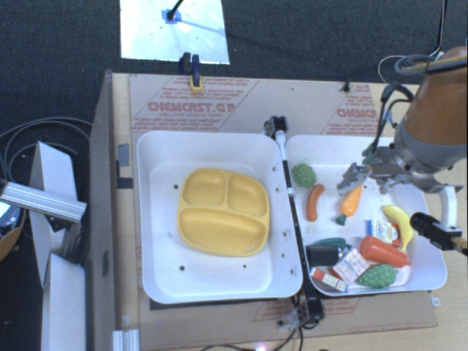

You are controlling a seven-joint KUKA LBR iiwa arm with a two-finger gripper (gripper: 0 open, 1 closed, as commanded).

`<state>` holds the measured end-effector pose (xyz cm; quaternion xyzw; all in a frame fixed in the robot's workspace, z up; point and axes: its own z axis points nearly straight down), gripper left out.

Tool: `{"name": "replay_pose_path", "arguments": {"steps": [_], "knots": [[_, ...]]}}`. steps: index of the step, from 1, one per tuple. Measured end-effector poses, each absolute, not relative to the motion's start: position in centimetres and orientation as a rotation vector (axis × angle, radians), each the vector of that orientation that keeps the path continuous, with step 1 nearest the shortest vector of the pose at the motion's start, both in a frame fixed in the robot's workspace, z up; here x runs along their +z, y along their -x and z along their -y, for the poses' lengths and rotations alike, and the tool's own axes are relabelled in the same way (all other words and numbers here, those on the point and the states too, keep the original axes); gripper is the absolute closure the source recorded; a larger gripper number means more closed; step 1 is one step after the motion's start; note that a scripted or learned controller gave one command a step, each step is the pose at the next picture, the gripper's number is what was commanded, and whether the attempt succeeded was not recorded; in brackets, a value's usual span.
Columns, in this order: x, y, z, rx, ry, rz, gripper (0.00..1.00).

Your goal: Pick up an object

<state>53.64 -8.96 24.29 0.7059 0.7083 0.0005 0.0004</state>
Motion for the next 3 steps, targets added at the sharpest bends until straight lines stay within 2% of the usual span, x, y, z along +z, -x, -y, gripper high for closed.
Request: {"name": "replay_pose_path", "arguments": {"steps": [1, 2, 3], "knots": [[21.7, -57.1, 15.9, 0.0, -2.219, -2.219, 0.0], [8.4, -58.7, 14.7, 0.002, -2.218, -2.222, 0.0], [9.5, -58.8, 14.7, 0.004, -2.216, -2.221, 1.0]]}}
